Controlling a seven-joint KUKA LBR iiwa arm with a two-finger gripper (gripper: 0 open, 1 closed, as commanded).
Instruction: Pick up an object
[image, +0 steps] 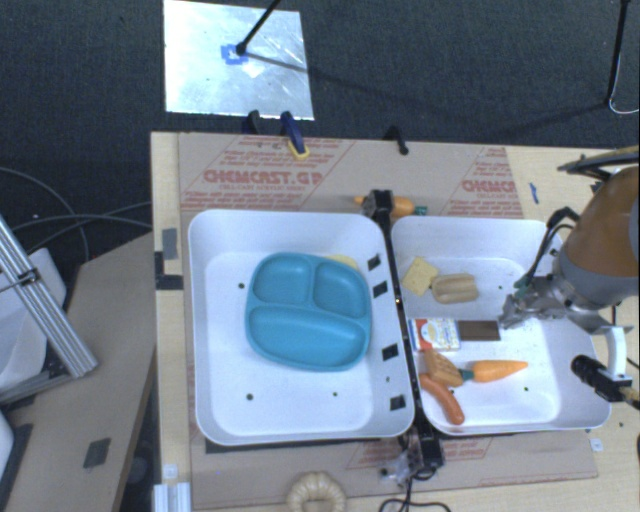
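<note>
One carrot (494, 370) lies lengthwise left-right, tip pointing right; end effector (517, 310) finger state unclear.

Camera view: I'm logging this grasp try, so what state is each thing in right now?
Blue divided plate: flat in the left bin, right side up.
Carrot: lying on its side in the right bin.
Hot dog bun: lying flat, untouched.
Sausage: lying flat near the front wall.
End effector: low over the right bin, nothing seen in its grip.

Red "CHEMCAST GP" lettering is showing twice on the brown cardboard sheet (330, 160) lying under the bins.
</note>
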